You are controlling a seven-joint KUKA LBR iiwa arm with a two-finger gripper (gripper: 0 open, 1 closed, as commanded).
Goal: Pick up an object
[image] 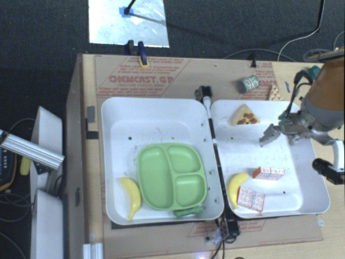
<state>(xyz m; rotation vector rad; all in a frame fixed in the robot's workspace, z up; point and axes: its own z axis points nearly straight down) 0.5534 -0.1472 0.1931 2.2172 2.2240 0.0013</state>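
The gripper (272, 135) hung over the right bin (310, 201), apparently open and empty. The small red carton (268, 172) lay just below it, nearer the counter's front edge.

The left bin (116, 115) holds a divided plate (171, 177) with a banana (131, 197) to its left.

You get even, fairly bright overhead light; the two shallow white plastic bins (161, 109) look slightly washed out. The shiny silver sheet (128, 14) on the floor glares. Shadows are soft, detail mildly blurred.
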